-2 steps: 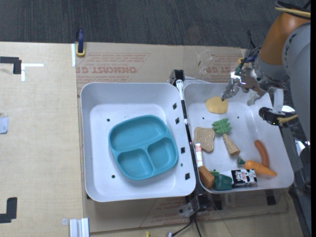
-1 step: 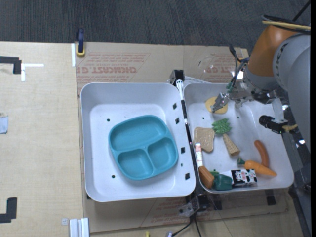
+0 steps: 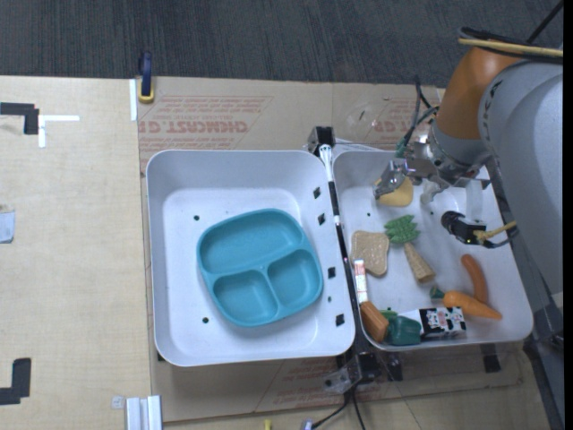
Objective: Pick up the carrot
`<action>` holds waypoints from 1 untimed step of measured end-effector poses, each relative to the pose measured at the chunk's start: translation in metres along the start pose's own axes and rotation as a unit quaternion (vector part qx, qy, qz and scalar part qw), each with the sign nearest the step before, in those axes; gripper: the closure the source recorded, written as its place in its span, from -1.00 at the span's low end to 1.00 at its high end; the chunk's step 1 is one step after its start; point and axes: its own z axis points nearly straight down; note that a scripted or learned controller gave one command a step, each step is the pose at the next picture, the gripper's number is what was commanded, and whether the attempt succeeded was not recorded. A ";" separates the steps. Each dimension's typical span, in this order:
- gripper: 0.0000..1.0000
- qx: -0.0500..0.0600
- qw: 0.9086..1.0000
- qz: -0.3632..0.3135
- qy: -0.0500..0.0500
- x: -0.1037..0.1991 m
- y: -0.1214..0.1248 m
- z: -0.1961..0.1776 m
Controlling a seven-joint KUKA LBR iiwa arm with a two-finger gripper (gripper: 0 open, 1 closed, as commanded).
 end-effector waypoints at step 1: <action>-1.00 -0.002 0.999 0.043 -0.001 -0.041 0.005 -0.034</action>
